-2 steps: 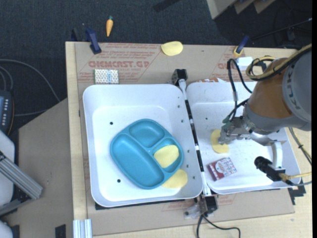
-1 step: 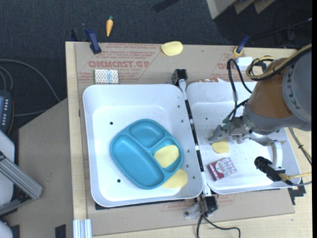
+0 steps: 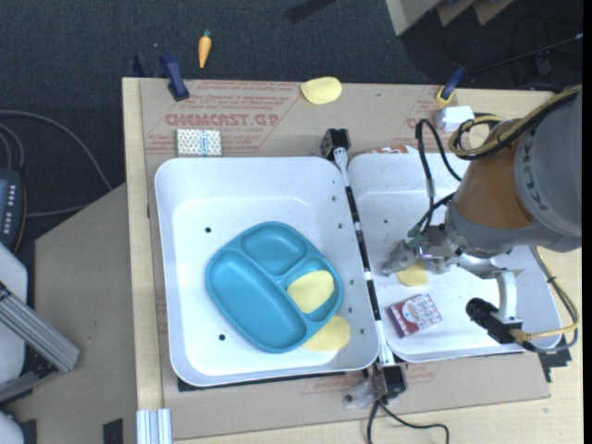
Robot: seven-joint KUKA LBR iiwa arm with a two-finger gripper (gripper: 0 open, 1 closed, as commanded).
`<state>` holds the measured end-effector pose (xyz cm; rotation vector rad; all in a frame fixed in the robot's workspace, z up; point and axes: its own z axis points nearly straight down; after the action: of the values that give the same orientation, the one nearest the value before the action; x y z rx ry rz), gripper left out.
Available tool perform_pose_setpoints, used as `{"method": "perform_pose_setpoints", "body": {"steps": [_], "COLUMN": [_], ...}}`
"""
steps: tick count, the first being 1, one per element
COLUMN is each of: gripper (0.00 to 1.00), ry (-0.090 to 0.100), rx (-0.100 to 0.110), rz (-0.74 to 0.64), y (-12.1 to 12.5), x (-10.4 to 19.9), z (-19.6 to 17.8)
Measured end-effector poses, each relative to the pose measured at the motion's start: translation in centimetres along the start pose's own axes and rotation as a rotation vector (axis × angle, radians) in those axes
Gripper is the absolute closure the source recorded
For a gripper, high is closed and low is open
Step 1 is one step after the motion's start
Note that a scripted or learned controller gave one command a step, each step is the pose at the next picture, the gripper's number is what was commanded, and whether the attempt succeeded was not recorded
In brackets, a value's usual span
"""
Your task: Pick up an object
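1. You have two shallow white bins side by side on the worktop (image 3: pixel 148 276): the left bin (image 3: pixel 185 192) and the right bin (image 3: pixel 388 178).
2. Your arm (image 3: pixel 518 188) reaches in from the right over the right bin, its orange band (image 3: pixel 486 197) above the wrist.
3. The hand (image 3: pixel 407 255) sits low in the right bin, directly over a yellow piece (image 3: pixel 413 275) lying on the bin floor. You cannot tell from this view whether the hand is open or closed, nor whether it touches the piece.
4. A small red packet (image 3: pixel 414 314) lies flat in the right bin, just below the yellow piece and apart from the hand.
5. In the left bin you have a blue divided tray (image 3: pixel 250 289), set at a slant. One yellow item (image 3: pixel 312 289) rests in its right compartment; another yellow item (image 3: pixel 326 335) lies on the bin floor against the tray's lower right edge.
6. Outside the bins, a yellow object (image 3: pixel 321 90) lies on the board behind them, and a small orange carrot (image 3: pixel 204 49) lies on the dark floor beyond.
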<state>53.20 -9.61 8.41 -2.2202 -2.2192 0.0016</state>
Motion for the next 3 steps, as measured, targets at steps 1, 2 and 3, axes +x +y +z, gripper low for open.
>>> {"method": "perform_pose_setpoints", "body": {"steps": [1,2,3], "gripper": [1.00,0.00,1.00], "ry": [-0.001,0.000,-0.001], "rx": [-0.003,-0.002,-0.004], "rz": [0.001,0.001,0.001], "y": [0.07,0.05,0.09], "x": [0.01,0.01,0.04], "z": [-1.04,-1.02,-2.00]}}
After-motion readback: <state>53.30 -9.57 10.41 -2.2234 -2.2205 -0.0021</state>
